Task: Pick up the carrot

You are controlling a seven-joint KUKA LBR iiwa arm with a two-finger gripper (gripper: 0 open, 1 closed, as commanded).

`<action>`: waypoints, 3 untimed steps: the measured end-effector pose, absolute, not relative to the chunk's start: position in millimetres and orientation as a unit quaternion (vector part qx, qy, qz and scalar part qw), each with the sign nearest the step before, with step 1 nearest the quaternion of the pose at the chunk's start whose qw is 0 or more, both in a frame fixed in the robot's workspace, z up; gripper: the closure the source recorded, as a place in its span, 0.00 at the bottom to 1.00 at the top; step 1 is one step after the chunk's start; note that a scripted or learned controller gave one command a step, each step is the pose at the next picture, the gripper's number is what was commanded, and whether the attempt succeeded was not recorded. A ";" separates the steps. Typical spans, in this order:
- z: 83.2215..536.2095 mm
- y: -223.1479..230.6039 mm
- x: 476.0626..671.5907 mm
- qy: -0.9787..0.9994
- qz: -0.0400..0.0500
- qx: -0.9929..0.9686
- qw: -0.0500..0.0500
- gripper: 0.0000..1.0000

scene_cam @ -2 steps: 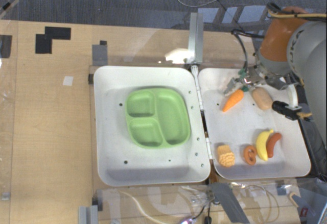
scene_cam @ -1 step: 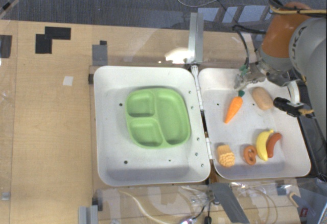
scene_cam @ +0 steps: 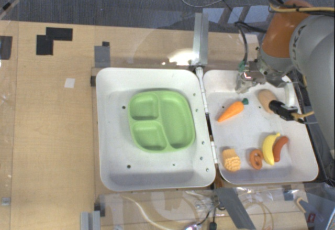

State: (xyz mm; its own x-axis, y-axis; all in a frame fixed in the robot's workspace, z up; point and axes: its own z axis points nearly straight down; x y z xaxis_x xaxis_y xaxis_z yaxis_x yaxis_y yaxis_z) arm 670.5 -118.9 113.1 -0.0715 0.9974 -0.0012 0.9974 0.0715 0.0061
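Two white bins sit side by side on a tan surface (scene_cam: 47, 134). Claw (scene_cam: 245, 81) hangs at the right bin's (scene_cam: 303, 171) far edge; its state, cannot tell. Carrot (scene_cam: 231, 111) lies just below-left of claw, apart from it, tip pointing away down-left. Farther below claw: corn (scene_cam: 231, 160), banana (scene_cam: 269, 148), sausage (scene_cam: 281, 148). Green tray (scene_cam: 159, 120) in left bin (scene_cam: 112, 166), well left of claw. Black patches mark the surface's far-left side. No readable writing.
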 end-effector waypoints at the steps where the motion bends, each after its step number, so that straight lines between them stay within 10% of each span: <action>1: 128.8 -82.7 650.0 0.720 0.002 0.694 0.002 1.00; 2: 128.7 -82.9 649.9 0.720 0.002 0.694 0.002 0.00; 3: 154.6 -104.5 651.5 0.736 0.002 0.677 0.002 0.00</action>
State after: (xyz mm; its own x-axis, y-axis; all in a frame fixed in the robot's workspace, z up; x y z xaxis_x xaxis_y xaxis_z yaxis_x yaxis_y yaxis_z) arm 651.5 -104.5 154.6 -0.0842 0.9964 -0.0014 0.9964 0.0843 0.0057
